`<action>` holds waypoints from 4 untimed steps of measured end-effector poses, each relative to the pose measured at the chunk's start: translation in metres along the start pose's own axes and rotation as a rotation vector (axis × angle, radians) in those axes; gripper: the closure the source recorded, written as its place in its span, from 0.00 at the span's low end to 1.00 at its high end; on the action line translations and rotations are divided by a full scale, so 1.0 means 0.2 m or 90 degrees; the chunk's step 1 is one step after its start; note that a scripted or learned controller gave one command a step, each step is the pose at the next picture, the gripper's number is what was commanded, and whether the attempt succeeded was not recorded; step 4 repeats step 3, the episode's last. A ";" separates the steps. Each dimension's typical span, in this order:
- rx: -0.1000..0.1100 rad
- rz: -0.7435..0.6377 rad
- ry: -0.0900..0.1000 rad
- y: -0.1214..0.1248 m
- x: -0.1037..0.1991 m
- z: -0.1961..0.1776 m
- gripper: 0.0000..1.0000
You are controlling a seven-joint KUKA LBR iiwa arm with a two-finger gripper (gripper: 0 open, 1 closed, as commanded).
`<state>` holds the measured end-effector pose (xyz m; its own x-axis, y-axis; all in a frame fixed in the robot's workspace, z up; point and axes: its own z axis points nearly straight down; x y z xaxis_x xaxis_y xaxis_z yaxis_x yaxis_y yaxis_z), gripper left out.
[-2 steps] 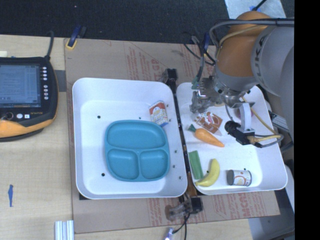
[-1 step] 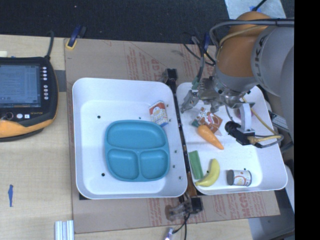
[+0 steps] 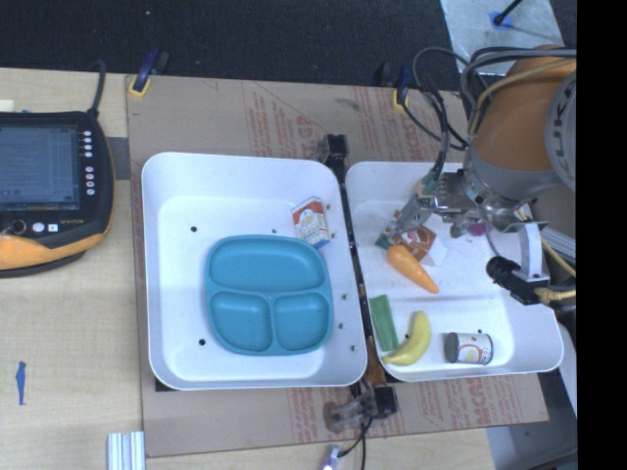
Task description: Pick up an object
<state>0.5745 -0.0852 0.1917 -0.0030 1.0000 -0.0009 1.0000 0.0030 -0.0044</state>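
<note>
Orange carrot (image 3: 412, 268) seemingly under gripper (image 3: 409, 220)

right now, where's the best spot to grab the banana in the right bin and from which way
Probably the thick middle of the banana, coming straight down. It lies flat, curving from the bin floor's lower edge up to the right, and the green block sits close on its left, so set the fingers across its width, clear of that side.

Claw (image 3: 404, 225) low in right bin (image 3: 519, 355), just above carrot (image 3: 412, 268)
</note>
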 end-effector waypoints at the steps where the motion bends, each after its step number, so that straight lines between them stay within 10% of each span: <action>1: 0.000 -0.001 0.000 -0.03 -0.14 0.50 0.00; 2: 0.001 -0.003 -0.001 -0.03 -0.14 0.45 1.00; 3: -0.002 -0.001 0.001 -0.02 0.21 0.00 1.00; 4: -0.002 -0.001 0.001 -0.02 0.21 0.00 1.00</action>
